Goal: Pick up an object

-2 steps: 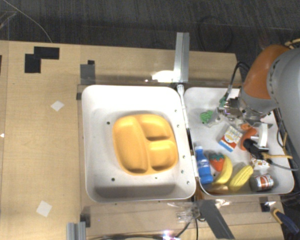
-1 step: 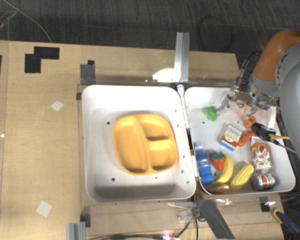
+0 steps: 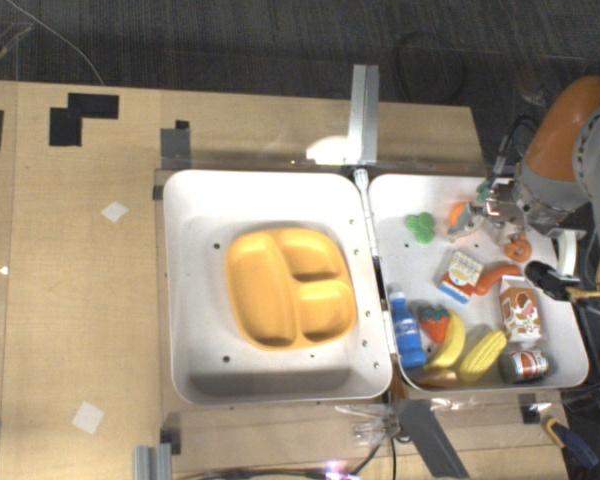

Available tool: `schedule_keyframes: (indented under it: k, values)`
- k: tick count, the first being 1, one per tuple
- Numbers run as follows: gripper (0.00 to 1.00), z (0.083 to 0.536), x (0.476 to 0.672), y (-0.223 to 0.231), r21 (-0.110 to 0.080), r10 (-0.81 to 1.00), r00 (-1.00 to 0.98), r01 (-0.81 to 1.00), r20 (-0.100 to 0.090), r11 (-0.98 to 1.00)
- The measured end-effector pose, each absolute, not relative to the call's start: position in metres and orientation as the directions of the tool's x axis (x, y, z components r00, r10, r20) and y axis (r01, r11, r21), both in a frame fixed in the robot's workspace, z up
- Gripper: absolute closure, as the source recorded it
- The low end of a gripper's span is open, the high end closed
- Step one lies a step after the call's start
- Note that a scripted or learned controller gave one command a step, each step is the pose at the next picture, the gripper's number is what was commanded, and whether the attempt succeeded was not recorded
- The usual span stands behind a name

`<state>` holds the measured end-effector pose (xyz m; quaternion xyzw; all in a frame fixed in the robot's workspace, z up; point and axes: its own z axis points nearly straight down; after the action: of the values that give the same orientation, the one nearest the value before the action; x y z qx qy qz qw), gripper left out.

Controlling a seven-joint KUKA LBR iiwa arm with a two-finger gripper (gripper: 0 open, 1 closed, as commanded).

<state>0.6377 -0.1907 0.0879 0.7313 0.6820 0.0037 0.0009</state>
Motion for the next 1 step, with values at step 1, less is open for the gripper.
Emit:
schedule_keyframes:
  k: [1]
  values:
    - [1.0,0.0996,0.6385,-0.191,0.008,0.998,0.064,0.998,0.0,-0.064]
